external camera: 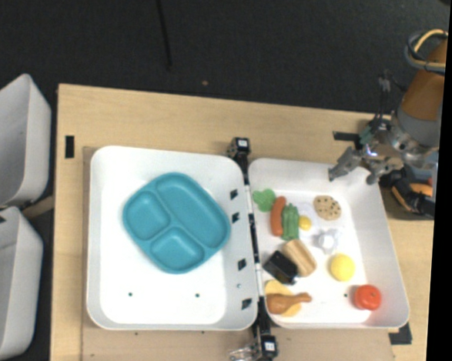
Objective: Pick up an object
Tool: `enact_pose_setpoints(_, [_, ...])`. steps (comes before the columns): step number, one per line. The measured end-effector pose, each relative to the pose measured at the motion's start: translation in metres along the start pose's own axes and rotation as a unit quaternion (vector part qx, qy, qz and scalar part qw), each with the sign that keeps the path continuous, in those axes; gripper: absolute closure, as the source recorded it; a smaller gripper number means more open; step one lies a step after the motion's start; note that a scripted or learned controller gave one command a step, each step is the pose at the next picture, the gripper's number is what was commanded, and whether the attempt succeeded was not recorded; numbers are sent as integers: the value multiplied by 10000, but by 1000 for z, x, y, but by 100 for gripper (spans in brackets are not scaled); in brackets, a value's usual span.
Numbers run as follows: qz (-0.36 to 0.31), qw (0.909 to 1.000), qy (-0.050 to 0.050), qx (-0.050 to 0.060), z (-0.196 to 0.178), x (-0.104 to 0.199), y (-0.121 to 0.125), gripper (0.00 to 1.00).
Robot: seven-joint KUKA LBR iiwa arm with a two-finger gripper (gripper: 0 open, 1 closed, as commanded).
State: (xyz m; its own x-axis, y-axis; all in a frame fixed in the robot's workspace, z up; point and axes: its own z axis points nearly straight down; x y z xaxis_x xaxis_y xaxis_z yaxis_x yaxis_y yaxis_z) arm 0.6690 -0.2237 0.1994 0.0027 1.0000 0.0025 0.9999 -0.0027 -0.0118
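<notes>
The right bin (378, 217) holds several toy foods: a cookie (327, 207), a yellow lemon (342, 266), a red tomato (367, 298), a tan bread piece (301, 256), a black block (280, 266), a brown drumstick (287, 302), a green vegetable (290, 221) and an orange-red piece (278, 205). My gripper (353, 175) hovers over the bin's far right corner, above and behind the cookie. Its fingers are spread open with nothing between them.
The left bin (111, 283) carries a blue divided plate (177, 221). A small clear item (327, 240) and a green leafy piece (264, 198) also lie in the right bin. Black clips line the seam between the bins (246, 239).
</notes>
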Motion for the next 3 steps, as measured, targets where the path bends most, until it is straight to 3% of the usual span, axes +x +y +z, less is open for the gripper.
enact_pose_setpoints(1, [-14, 10000, -14, -50, -7, 1, 2, 0])
enact_pose_setpoints(3, [-47, 10000, -13, -28, 98, 2, 10, 0])
